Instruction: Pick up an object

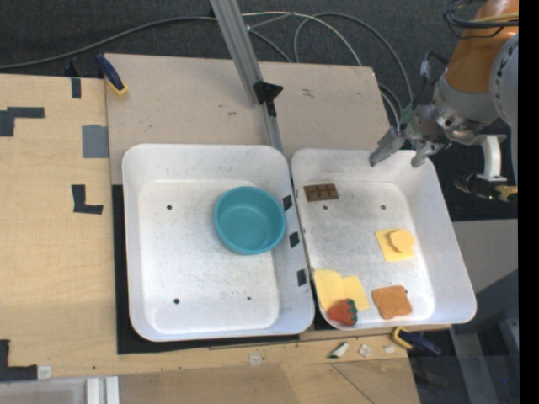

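Above the right bin's [438, 200] far rim, my gripper [394, 152] hangs, fingers spread, gripping nothing; the yellow block [397, 244] lies well below. Descending here risks clipping the rim.

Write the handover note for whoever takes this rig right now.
Gripper: open, holding nothing, above the far rim of the right bin.
Right bin: brown chocolate piece, yellow cheese piece, yellow slice with a strawberry on it, orange-brown cracker.
Left bin: teal bowl.
Done: nothing picked.
Left: descend, grasp one object, lift.
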Controlling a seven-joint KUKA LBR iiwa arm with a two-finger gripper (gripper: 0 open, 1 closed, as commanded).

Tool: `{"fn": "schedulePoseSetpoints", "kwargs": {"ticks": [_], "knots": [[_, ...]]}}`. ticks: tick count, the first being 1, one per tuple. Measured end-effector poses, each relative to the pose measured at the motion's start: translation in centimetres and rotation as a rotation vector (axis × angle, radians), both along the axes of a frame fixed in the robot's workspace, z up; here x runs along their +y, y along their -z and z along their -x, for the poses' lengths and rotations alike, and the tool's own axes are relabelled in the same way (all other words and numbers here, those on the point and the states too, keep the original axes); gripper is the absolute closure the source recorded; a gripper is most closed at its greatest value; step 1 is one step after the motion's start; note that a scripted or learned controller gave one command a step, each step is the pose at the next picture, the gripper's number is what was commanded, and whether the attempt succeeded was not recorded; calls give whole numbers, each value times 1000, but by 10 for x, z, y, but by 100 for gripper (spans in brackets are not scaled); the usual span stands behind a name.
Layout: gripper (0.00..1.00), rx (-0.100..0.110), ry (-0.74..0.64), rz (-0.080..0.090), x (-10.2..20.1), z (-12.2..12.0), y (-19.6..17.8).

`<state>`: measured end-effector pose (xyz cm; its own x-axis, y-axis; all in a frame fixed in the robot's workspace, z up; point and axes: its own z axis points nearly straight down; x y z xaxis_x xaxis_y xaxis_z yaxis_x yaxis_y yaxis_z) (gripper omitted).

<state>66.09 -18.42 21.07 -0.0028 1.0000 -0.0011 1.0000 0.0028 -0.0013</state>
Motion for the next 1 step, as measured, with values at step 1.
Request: {"fn": "schedulePoseSetpoints", "kwargs": {"ticks": [1], "knots": [[0, 1, 0, 0, 0, 0, 0]]}}
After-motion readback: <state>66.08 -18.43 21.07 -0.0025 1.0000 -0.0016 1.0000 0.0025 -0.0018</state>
